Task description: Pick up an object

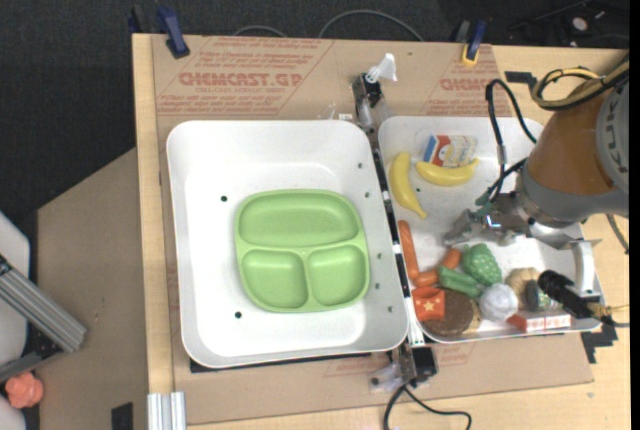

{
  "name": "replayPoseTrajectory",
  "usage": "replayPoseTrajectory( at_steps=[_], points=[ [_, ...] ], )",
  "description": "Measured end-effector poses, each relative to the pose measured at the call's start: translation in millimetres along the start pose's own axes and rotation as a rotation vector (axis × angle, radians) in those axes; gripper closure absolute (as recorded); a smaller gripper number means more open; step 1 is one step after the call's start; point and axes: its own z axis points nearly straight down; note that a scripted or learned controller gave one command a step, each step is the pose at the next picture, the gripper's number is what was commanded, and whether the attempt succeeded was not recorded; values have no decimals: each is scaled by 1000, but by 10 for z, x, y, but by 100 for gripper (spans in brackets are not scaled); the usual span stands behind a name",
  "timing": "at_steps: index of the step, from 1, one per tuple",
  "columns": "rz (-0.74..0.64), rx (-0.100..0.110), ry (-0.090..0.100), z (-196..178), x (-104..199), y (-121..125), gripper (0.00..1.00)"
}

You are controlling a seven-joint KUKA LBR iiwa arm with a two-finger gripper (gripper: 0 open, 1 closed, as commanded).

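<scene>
If you start at the right bin's (470, 335) near edge, the green toy (482, 263) lies just on the near side of the pincer (474, 224), almost touching it. You cannot tell if the pincer is open or closed. Two bananas (408, 184) lie by the far edge.

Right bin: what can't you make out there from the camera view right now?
- Gripper: finger state, blocked by the arm's wrist.
- Right bin: its right side, covered by the arm.
- Small items at the near end: piled together, too small to identify.
- Box beside the bananas: print too small.
</scene>
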Motion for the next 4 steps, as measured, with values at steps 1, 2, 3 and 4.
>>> replayPoseTrajectory(
  at_steps=[1, 2, 3, 4],
  points=[
    [-6, -17, -7, -347, -361, 693, 0],
    [-4, 0, 2, -18, 113, 34, 0],
    [-6, -14, -6, -54, -234, 735, 0],
    [-1, 2, 3, -104, 28, -522, 0]
  ],
)
